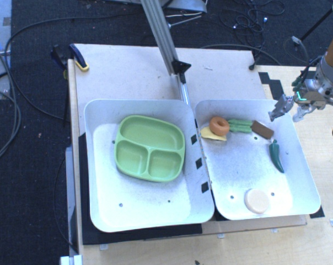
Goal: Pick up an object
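Two white bins (100,148) are sitting on a bench. Gripper (290,108), fingers apart and empty, is hovering over the right bin's far corner; dropping straight onto the brown block (262,130) seems easiest.

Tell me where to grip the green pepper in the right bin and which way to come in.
Grip the green pepper across its thick middle, coming straight down from above. It lies flat on the right bin floor, long and narrow, running roughly top to bottom in view, so the hand should probably close across its narrow width. It lies apart from the brown block, so there is room.
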`<action>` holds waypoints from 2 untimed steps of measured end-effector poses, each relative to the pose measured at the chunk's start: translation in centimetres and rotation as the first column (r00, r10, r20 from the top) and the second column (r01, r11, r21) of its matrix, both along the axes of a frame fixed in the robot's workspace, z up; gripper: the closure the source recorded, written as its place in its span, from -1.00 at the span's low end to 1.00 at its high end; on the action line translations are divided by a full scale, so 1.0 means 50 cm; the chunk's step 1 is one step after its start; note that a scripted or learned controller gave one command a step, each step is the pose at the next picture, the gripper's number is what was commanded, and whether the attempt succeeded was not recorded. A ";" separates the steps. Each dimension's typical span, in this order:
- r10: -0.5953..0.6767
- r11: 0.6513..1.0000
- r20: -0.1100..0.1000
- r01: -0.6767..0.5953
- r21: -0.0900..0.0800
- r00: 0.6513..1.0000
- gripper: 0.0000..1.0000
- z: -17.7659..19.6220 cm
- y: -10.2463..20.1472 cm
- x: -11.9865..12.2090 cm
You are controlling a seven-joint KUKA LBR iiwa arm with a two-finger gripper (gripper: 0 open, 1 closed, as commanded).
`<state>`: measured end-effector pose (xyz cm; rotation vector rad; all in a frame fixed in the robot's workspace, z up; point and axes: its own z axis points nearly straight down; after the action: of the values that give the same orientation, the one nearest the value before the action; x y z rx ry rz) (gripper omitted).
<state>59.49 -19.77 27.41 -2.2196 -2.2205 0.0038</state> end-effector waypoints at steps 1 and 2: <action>0.001 1.000 0.003 -0.001 -0.001 1.000 -1.00 0.003 0.000 0.002; 0.001 1.000 0.000 -0.001 0.000 1.000 -1.00 -0.085 0.012 0.003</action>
<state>59.62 -19.19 23.16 -2.2189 -2.2210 0.0034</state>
